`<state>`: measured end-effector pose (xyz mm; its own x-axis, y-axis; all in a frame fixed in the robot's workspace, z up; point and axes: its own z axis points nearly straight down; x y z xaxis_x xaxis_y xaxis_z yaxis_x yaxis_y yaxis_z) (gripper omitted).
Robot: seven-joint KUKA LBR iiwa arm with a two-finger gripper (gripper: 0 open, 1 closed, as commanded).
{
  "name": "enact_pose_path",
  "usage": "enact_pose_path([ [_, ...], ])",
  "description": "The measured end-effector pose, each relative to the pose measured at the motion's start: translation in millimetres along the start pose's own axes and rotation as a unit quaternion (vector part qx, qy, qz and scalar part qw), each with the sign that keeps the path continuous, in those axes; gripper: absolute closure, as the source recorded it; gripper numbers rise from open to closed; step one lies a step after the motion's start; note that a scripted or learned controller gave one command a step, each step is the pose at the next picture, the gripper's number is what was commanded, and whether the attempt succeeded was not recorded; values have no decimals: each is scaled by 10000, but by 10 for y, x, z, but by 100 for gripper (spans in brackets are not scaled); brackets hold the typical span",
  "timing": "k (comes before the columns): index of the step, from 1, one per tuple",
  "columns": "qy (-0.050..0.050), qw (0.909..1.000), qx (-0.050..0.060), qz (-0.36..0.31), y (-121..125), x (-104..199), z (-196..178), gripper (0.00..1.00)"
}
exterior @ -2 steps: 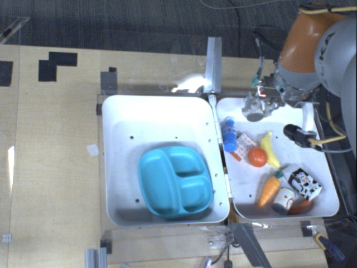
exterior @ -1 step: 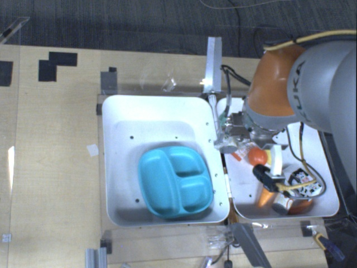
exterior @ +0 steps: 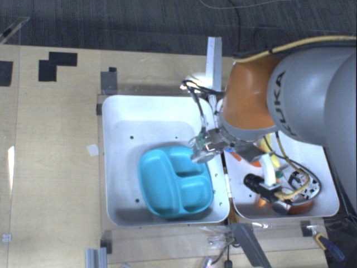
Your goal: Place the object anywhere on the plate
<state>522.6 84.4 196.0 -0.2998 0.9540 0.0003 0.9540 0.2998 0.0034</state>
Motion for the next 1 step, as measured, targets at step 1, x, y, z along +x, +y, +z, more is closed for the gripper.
enact_pose_path([
  [1, -1, 10000, -2, 2, 0, -3, -1, 0],
])
